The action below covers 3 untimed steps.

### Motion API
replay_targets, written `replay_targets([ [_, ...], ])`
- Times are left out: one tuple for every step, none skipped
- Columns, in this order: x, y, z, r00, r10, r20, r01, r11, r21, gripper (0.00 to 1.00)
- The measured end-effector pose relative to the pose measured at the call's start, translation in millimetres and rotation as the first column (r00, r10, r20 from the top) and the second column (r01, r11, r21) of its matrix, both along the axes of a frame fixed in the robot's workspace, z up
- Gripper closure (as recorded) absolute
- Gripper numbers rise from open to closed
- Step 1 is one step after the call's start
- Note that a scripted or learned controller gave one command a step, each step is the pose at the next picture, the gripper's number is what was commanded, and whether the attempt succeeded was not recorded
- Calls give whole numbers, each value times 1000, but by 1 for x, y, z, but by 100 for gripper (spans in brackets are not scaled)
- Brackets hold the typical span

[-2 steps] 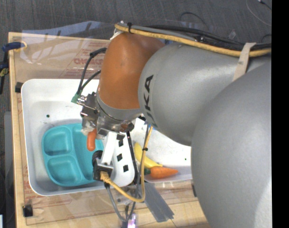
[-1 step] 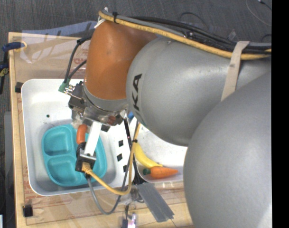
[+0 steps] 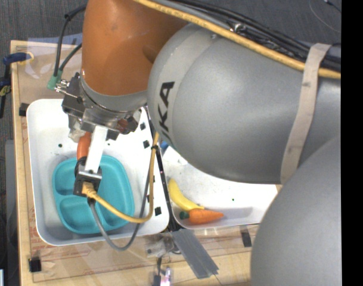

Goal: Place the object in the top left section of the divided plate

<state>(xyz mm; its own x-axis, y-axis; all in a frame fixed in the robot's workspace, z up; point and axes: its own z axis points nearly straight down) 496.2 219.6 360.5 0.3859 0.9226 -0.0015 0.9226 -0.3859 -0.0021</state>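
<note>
A teal divided plate lies in the left white bin, towards its near side. My gripper hangs over the plate's far-left part, mostly hidden under the orange wrist band. A small orange object pokes out just below the gripper, over the plate's far-left rim. It is partly covered by the wrist, and whether it is gripped or resting there is unclear.
The right white bin holds a yellow banana and an orange carrot with a green end near its front left corner. The bulky grey arm covers most of the right bin and the bench behind it.
</note>
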Motion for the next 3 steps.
replay_targets([
  [-20,-54,7,986,166,-2,-166,986,0,100],
  [20,-10,-38,992,124,-5,-124,992,-1,100],
  [-9,-69,-39,908,420,-2,-420,908,1,100],
])
